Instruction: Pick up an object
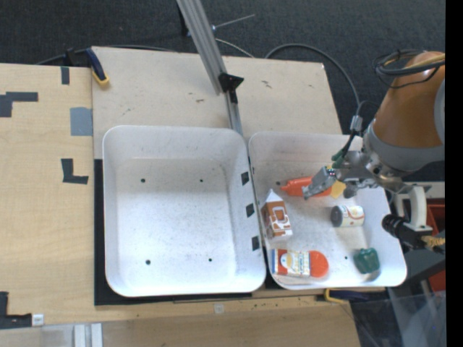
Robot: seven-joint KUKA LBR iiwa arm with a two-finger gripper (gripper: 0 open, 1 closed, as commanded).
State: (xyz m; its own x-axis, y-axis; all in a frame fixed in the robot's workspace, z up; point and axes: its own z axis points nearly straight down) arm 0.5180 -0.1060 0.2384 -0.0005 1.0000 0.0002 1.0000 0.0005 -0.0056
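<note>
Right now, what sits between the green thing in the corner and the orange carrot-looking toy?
In the camera view, a small white canister lies on its side between the green object and the orange toy, in the right bin.

Even, bright overhead light, soft short shadows, white bins point(177, 139) slightly washed out, mildly soft, grainy focus

Robotics lab bench: plywood top point(43, 194) patched with grey tape marks point(81, 121), two white bins point(116, 194), aluminium camera mast point(205, 38), loose cabling point(304, 49), dark carpet point(325, 13).
</note>
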